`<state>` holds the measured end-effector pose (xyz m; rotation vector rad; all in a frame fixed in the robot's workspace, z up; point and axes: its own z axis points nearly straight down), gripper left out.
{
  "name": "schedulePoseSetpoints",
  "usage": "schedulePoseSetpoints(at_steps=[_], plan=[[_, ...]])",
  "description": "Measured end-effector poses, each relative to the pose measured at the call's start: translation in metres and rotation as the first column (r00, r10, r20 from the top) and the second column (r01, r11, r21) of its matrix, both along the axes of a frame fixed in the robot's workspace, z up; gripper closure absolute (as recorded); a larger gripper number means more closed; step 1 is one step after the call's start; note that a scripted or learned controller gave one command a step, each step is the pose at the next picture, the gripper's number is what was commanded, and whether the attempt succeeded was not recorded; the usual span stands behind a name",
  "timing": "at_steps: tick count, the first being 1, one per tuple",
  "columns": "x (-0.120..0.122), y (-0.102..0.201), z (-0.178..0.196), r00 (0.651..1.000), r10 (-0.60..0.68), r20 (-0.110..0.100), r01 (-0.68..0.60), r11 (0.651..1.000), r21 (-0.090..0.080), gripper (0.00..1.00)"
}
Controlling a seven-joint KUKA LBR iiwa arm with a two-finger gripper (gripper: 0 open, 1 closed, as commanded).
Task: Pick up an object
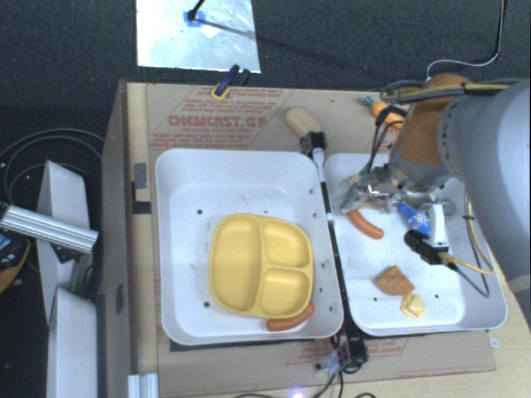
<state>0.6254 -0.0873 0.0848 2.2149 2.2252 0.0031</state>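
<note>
Robotics laboratory test cell. A grey industrial arm point(485, 148) with an orange band reaches in over the table point(216, 118), whose top is a sheet of printed cardboard. Two shallow white bins, the left bin point(178, 222) and the right bin point(477, 309), sit side by side on it and hold toy food and a yellow divided plate point(261, 264). Loose black cables point(41, 152) coil on dark carpet point(66, 48) beyond the table's left edge, beside an aluminium rail point(50, 229). A reflective sheet point(199, 23) lies on the carpet past the far edge.
</note>
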Motion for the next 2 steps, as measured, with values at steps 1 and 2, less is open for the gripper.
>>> schedulePoseSetpoints(at_steps=[1,2], plan=[[0.001,0.0,0.011,1.0,0.004,0.002,-0.004,1.0,-0.001,1.0],[-0.036,0.076,0.101,1.0,0.0,0.001,0.0,1.0,0.001,1.0]])
